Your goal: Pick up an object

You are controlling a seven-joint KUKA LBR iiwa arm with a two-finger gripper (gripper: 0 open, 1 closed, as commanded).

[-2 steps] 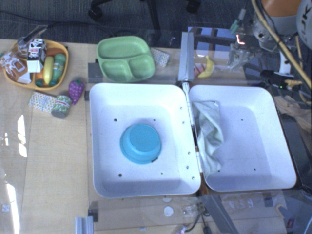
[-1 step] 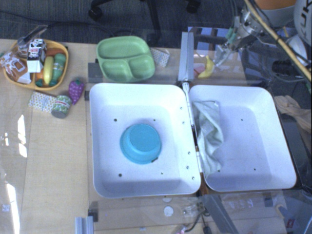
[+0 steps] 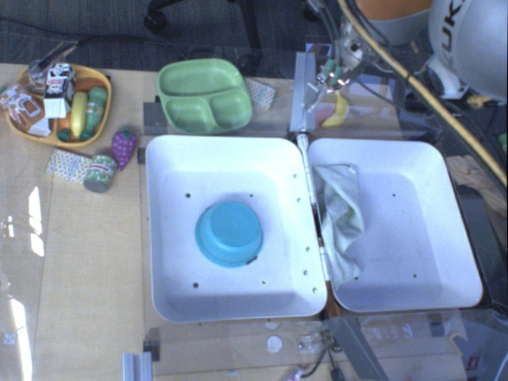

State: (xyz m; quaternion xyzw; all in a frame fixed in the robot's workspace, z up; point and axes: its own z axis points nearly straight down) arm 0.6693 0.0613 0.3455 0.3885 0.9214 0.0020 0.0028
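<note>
The counter (image 3: 87,292) carries two shallow white bins side by side. The left bin (image 3: 171,284) holds one blue bowl (image 3: 229,233), round and sitting a little near of the bin's middle, so it has no long axis to speak of. The right bin (image 3: 421,213) holds one pale grey-white cloth (image 3: 340,221), crumpled against the bin's left wall; its long axis runs from far to near, from the far left corner down toward the near left corner.

The arm (image 3: 444,14) sits at the far right, grey with an orange band, well above and beyond the right bin. Its gripper (image 3: 333,74) hangs over the far edge between the two bins, beside something yellow and pink — I cannot tell whether the jaws are spread or pressed together.

Far of the left bin lies one green divided tray (image 3: 202,94) with three compartments. At the far left one yellow bowl (image 3: 99,117) holds several toy foods, too jumbled to count. Between it and the left bin lie one purple toy grape bunch (image 3: 122,146), one small can (image 3: 100,173) and one patterned packet (image 3: 67,165).
</note>
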